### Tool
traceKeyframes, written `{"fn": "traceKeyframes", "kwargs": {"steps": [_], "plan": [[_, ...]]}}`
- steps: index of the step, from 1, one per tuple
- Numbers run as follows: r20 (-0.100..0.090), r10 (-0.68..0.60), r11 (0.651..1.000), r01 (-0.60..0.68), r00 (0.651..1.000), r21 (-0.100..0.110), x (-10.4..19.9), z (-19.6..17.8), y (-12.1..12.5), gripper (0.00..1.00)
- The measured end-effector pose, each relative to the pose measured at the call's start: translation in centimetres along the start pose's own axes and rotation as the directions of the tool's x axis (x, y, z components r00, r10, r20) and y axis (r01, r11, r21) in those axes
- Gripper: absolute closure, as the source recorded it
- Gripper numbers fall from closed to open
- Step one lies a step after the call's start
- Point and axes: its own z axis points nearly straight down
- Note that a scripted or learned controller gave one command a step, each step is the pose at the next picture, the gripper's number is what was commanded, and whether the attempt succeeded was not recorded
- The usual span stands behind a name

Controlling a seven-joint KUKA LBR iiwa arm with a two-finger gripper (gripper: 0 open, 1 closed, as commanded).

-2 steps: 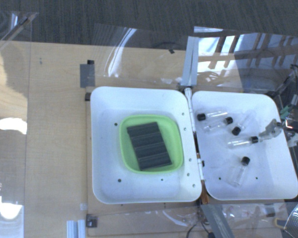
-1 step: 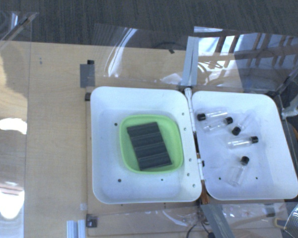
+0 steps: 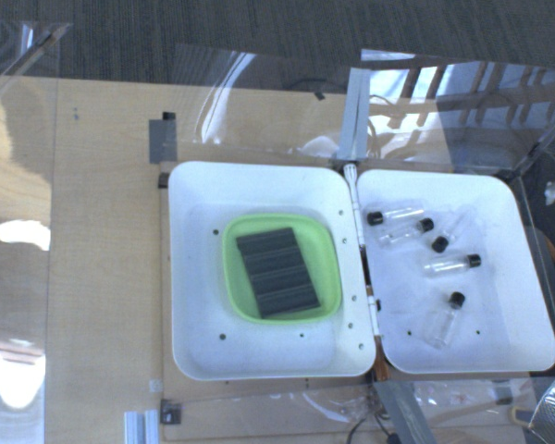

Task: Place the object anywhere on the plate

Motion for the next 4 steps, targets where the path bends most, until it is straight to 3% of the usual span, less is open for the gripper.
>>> {"fn": "traceKeyframes", "kwargs": {"steps": [2,4], "plan": [[0.001,0.276,0.961,-0.276,0.961,0.001,-0.45,-2.27,0.22,0.00],[0.001,0.470,0.882,-0.470,0.882,0.002,-0.81,-2.27,0.37,0.00]]}}
